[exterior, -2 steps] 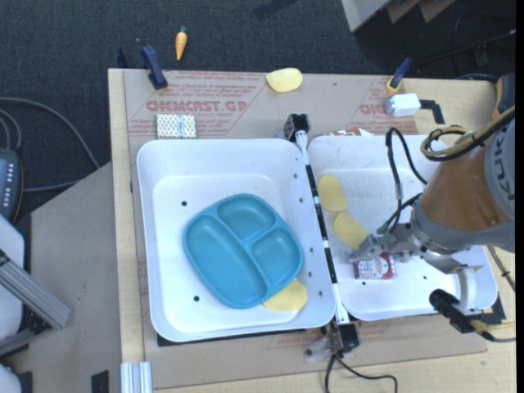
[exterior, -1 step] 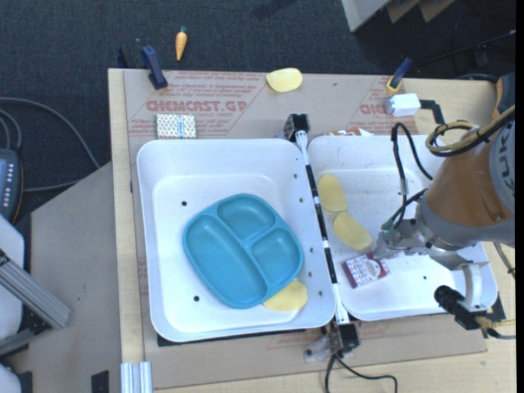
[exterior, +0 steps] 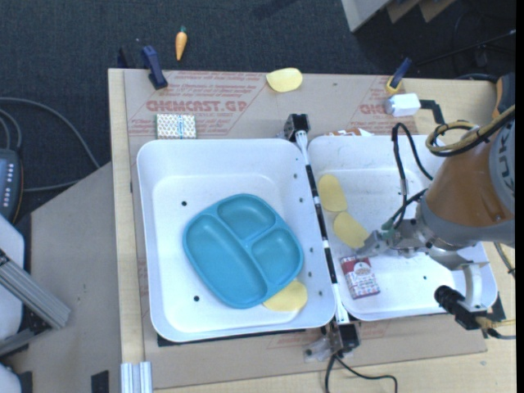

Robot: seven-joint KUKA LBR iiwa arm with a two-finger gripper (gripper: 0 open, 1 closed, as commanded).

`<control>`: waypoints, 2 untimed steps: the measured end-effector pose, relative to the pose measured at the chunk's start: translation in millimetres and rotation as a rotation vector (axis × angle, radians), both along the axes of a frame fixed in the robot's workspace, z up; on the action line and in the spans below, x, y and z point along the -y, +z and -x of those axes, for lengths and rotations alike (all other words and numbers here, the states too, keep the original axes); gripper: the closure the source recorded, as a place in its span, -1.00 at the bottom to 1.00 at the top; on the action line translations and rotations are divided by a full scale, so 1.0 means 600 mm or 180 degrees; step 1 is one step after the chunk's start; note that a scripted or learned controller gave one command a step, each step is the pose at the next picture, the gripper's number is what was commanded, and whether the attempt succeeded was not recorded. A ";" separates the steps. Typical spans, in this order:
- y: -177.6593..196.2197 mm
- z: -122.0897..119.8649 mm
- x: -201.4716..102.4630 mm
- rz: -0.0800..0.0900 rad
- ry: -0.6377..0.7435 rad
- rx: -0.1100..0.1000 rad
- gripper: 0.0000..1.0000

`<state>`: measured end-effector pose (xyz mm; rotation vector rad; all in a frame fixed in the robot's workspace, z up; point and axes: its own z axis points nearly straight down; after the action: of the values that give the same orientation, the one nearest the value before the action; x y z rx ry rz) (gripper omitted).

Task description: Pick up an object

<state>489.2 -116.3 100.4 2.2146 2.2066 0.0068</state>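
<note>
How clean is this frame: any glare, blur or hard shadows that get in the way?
Camera view: light is even, shadows soft; the left bin is bright white but keeps its rim detail; the blue divided plate and the small red packet are sharp enough, the packet's print too small to read; the arm looks slightly soft; gripper detail is murky.

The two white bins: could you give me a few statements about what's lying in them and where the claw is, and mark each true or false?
1. A blue divided plate lies in the left bin. True.
2. The small red packet lies in the left bin. False: it lies in the right bin.
3. The claw is over the right bin. True.
4. The plate has five compartments. False: it has three.
5. A yellow piece lies at the plate's near edge. True.
</note>
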 end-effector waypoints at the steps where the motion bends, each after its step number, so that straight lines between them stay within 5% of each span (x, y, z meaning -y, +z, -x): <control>1: -0.027 -0.086 -0.042 -0.0024 0.0015 -0.0042 -1.00; 2: -0.010 -0.086 -0.042 -0.0021 0.0012 -0.0036 1.00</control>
<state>540.9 -91.3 94.4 2.2195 2.2197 0.0016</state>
